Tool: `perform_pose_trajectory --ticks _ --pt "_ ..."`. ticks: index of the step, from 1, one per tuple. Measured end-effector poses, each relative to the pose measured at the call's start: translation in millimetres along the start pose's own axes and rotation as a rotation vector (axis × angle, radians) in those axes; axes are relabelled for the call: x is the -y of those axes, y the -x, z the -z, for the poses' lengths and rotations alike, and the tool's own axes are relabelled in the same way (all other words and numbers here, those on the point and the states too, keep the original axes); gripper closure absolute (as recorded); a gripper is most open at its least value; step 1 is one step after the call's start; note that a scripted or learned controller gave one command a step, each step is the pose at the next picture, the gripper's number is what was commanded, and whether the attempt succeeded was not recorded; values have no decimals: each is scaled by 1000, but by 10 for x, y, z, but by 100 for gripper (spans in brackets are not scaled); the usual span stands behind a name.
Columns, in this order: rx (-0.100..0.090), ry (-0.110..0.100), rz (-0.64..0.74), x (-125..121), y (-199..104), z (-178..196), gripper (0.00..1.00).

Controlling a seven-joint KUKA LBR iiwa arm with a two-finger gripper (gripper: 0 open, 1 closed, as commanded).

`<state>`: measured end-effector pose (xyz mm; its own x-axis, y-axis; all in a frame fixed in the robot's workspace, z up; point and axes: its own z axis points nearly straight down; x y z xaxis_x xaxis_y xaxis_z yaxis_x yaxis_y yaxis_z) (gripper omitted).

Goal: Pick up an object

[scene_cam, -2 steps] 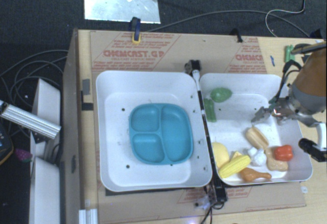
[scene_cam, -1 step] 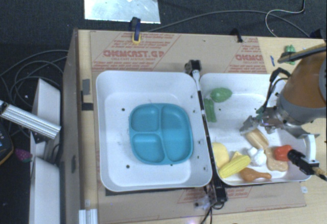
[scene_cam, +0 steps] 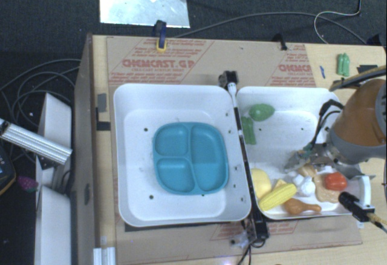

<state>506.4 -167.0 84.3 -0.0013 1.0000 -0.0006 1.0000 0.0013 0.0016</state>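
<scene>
Nearest me, along the front of the right bin (scene_cam: pixel 284 103), I see a drumstick (scene_cam: pixel 300 206), a corn cob (scene_cam: pixel 277 195), a yellow fruit (scene_cam: pixel 260 181), a white piece (scene_cam: pixel 304 184) and a red tomato (scene_cam: pixel 335 181) crowded together. My gripper (scene_cam: pixel 302 160) sits low just above that pile; I cannot tell what state it is in. Farther back lie a green stick (scene_cam: pixel 248 130) and a green leafy piece (scene_cam: pixel 261 112). The left bin (scene_cam: pixel 136 106) holds a blue divided plate (scene_cam: pixel 190 157).
</scene>
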Motion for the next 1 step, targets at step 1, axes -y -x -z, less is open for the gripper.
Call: perform_pose_trajectory --ticks 1 --pt "1 2 3 -809 166 53 0"
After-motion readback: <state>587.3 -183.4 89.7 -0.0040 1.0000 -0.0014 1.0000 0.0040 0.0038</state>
